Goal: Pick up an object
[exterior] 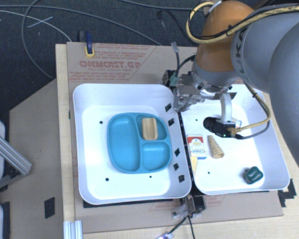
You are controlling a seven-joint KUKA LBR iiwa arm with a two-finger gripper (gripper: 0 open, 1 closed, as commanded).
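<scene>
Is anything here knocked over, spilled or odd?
Nothing looks spilled or broken. The blue divided plate lies flat in the left bin with a tan block in one compartment; a red-and-white packet, a tan cone and a green piece lie loose in the right bin.

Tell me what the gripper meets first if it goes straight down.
Likely the shallow white right bin, bare floor at its upper left corner under the gripper; depth unclear, possibly the rim.

My arm [269, 44] runs off the top and right edges and covers the far corner of the right bin [224, 177]. I can't read the print on the card [196, 146], and the green lump [252, 174] is too blurred to name.
</scene>
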